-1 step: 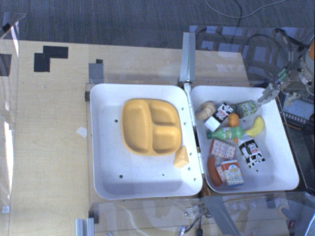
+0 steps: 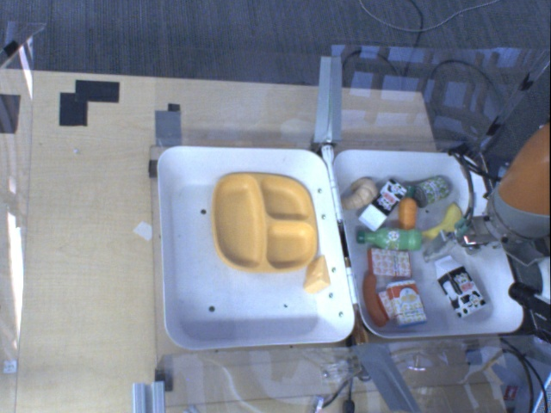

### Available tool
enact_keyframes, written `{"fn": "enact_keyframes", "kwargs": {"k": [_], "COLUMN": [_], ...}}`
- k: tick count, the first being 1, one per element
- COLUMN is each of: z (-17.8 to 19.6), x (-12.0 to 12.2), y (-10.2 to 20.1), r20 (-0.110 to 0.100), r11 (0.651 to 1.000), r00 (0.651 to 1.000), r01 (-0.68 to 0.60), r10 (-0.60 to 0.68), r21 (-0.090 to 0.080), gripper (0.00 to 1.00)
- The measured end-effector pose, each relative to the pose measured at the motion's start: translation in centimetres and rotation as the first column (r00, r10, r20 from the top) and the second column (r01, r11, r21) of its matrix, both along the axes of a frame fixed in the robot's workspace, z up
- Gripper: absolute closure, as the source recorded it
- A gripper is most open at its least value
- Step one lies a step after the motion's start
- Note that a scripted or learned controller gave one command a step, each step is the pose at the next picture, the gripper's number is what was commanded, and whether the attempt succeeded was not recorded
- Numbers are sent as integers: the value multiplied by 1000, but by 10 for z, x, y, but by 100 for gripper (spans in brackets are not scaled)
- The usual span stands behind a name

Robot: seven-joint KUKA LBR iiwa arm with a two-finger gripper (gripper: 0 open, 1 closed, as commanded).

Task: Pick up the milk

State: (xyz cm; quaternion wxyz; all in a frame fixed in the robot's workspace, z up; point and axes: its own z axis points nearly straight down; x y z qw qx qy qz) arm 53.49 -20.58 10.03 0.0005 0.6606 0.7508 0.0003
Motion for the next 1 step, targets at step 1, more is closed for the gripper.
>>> {"fn": "enact_keyframes", "kwargs": {"k": [1], "z": [10], "x": [2], "y": [0], "r20": [4], "r11": [1000], "r00": [1000], "r01": [-2], "r10": [2], "r21": [-1], "gripper": [100]}}
